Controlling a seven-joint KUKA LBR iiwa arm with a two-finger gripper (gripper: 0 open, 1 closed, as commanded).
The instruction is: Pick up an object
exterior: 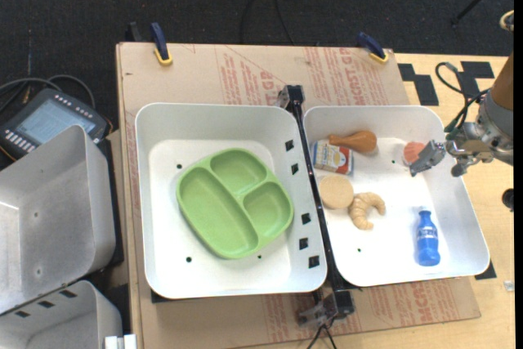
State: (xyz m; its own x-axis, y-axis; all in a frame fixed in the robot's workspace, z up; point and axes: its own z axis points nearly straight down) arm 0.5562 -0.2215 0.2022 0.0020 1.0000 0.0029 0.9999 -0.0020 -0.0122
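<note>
The gripper point(442, 154) hangs over the right bin point(458, 257) near its right wall, its two fingers point(426, 158) spread apart with nothing between them. Just left of it lies a small red object point(414, 150). Farther left are a chicken drumstick point(355, 141), a small carton point(333, 157), a round biscuit point(336, 192) and a croissant point(365, 209). A blue bottle point(426, 238) lies nearer. The left bin point(155, 176) holds a green divided plate point(234, 202).

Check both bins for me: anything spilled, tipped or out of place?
Nothing stands out. The green divided plastic plate lies flat in the left white bin; the blue bottle lies on its side.
</note>
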